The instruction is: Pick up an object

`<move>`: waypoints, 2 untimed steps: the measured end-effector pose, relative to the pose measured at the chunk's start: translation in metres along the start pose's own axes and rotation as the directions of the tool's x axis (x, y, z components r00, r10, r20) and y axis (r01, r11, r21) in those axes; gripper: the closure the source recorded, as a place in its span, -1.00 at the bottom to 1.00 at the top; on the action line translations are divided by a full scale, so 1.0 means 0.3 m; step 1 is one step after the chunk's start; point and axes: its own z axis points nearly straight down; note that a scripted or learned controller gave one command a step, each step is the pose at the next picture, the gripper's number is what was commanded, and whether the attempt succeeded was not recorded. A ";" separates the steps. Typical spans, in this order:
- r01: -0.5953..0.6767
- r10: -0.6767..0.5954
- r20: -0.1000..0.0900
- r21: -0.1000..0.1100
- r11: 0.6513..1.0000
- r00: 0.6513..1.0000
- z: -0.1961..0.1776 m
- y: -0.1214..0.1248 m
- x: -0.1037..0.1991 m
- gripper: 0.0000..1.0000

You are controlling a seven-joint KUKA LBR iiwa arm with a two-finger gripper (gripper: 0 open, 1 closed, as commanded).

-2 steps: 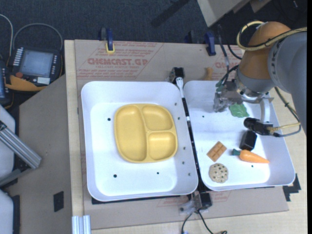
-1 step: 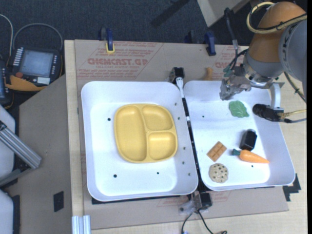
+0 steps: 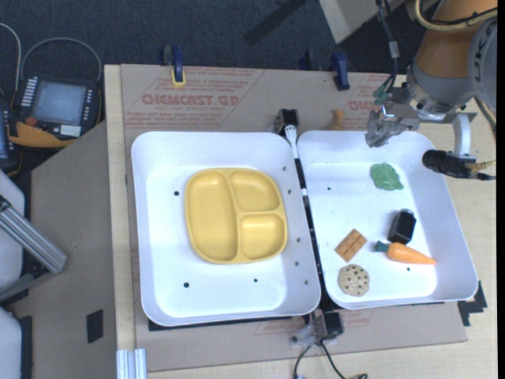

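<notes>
White plastic bins are seen side by side, with the pickable objects gathered in the right bin (image 3: pixel 450 283).

Nearest the camera, a round speckled cookie (image 3: pixel 353 279) is found by the front rim, with a tan wafer (image 3: pixel 350 245) just behind it, its long axis slanted. To their right an orange carrot (image 3: pixel 408 253) is laid nearly crosswise, its tip pointed right and its stem end left, touching a black block (image 3: pixel 402 227) set just behind it. Farther back a green leafy piece (image 3: pixel 387 176) is seen alone. At the far rim the gripper (image 3: pixel 379 135) is poised over the bin; whether its fingers are apart or together cannot be told. A yellow divided tray (image 3: pixel 235 214) is held in the left bin (image 3: pixel 158 259).
</notes>
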 end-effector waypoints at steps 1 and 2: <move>0.000 0.000 0.000 0.000 1.000 1.000 -0.180 0.006 -0.001 1.00; 0.004 -0.004 -0.003 0.010 1.000 1.000 -0.186 -0.039 0.181 1.00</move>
